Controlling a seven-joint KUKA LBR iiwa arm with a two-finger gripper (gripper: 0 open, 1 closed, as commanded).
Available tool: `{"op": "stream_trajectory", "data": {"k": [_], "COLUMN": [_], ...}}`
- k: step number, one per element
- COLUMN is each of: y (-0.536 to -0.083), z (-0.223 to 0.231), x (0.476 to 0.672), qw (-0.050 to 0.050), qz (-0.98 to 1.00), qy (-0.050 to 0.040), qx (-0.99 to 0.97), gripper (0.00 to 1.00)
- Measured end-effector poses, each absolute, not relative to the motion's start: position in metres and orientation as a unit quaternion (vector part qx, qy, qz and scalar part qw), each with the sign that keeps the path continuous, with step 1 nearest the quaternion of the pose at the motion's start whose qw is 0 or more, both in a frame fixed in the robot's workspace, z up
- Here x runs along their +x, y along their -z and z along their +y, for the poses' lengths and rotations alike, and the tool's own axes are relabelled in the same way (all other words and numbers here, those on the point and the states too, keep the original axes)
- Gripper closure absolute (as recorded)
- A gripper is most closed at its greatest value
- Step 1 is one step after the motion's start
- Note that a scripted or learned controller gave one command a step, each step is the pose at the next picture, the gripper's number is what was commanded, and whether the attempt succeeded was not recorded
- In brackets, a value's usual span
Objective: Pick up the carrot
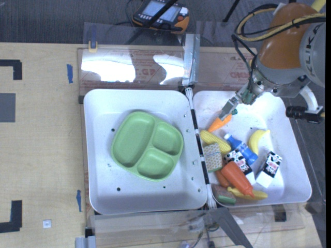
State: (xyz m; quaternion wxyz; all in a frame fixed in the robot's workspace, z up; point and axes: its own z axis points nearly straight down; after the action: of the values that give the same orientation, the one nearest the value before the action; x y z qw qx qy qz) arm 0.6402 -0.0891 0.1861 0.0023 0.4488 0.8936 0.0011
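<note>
Camera view showed the wooden counter (pixel 41 138) bearing two shallow white bins. The right bin (pixel 295 187) held piled toys; the grey arm's claw (pixel 231 107) hung clamped on a small orange carrot (pixel 221 123), lifting it clear.

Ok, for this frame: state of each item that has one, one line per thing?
Gripper: low in the right bin, tips by a small carrot; grasp unclear.
Small carrot: lying on the bin floor.
Large carrot: lying in the pile, untouched.
Green plate: flat, upright, in the left bin.
Banana: lying apart from the gripper.
</note>
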Motion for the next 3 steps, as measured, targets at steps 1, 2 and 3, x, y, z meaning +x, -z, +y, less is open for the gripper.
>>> {"op": "stream_trajectory", "data": {"k": [1, 2, 3], "y": [-0.188, -0.086, -0.108], "z": [-0.100, -0.111, -0.115], "x": [0.668, 0.665, 0.642], "qw": [0.003, -0.004, 0.001], "qz": [0.873, 0.838, 0.831], "qy": [-0.0011, 0.0019, -0.0006], "qx": [0.488, 0.545, 0.556], "gripper": [0.00, 0.00, 0.00]}}
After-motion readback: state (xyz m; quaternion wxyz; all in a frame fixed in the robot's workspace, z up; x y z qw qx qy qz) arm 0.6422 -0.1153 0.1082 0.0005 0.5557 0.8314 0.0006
